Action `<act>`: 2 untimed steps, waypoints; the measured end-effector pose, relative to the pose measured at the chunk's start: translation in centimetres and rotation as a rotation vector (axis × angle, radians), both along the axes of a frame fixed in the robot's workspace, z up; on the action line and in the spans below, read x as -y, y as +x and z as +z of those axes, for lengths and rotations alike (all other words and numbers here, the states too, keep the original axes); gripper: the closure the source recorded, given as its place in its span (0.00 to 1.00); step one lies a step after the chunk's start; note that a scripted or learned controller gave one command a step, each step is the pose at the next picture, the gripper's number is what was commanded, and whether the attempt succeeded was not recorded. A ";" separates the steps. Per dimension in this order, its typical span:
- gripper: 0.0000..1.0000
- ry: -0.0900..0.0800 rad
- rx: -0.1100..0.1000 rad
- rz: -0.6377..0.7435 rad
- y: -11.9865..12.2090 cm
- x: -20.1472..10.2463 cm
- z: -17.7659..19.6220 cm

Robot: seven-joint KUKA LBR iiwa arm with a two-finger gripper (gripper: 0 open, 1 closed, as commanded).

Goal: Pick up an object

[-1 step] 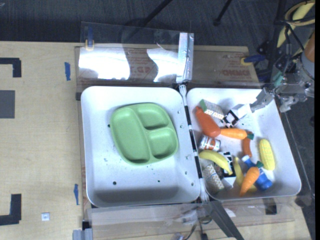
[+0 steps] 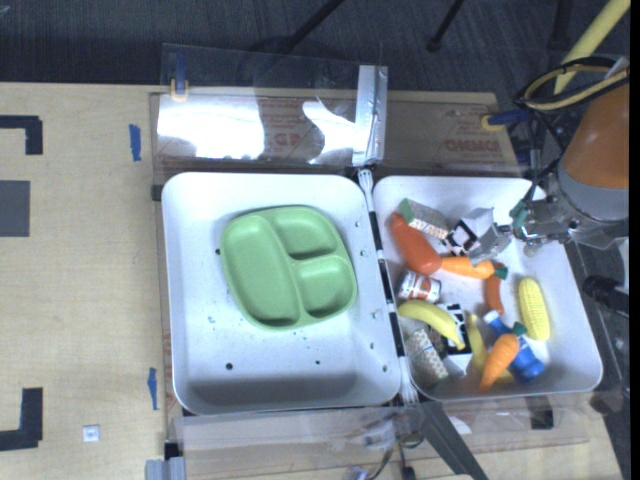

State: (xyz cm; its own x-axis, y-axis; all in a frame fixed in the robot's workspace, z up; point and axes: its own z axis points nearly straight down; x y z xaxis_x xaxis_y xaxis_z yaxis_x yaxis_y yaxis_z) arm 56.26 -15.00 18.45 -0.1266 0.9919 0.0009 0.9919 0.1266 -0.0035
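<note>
The right white bin (image 2: 585, 343) holds a heap of toy food. In it lie a red-orange bottle (image 2: 415, 248), a carrot (image 2: 468, 266) lying sideways, a yellow corn cob (image 2: 533, 308), a banana (image 2: 432, 320) and a second carrot (image 2: 500, 358) near the front. My gripper (image 2: 503, 234) hangs low over the back right of this bin, just above the sideways carrot and beside a small black-and-white item (image 2: 460, 235). I see nothing clearly held in it. The arm's orange band (image 2: 600, 148) is up and to the right.
The left white bin (image 2: 190, 298) holds a green divided plate (image 2: 290, 265). A small can (image 2: 420, 288), a blue piece (image 2: 528, 365) and a wrapped packet (image 2: 425, 353) also lie in the right bin. Cables and a stand crowd the right edge.
</note>
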 end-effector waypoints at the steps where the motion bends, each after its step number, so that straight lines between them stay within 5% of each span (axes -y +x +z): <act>1: 0.00 0.001 0.000 0.056 -2.7 1.8 -6.6; 2: 0.00 0.027 0.021 0.075 -2.7 5.1 -8.7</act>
State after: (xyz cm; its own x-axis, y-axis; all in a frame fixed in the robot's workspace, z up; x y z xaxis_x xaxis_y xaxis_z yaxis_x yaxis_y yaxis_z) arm 53.51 -20.13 9.75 -0.2008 0.9793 0.0242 0.9795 0.2003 0.0214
